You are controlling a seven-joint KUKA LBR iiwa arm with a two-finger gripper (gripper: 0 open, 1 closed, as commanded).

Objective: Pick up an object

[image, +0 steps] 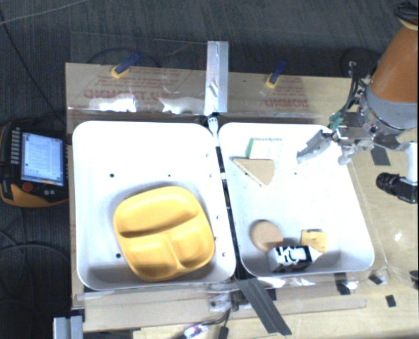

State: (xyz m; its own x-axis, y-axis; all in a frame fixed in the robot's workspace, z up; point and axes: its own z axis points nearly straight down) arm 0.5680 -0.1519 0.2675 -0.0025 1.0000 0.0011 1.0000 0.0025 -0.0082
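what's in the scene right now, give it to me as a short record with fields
left bin: yellow divided tray
right bin: tan wedge, green-edged card behind it, round tan disc, black and white object, small yellow block
gripper: above the right bin's far right corner, nothing seen between its fingers
arm: enters from the right, orange band above the wrist
outside bins: handheld screen unit left of the bench

Two white bins (96, 140) are here. One yellow tray (164, 231) lies in the left bin, and five small things (258, 169) in the right bin (336, 210).
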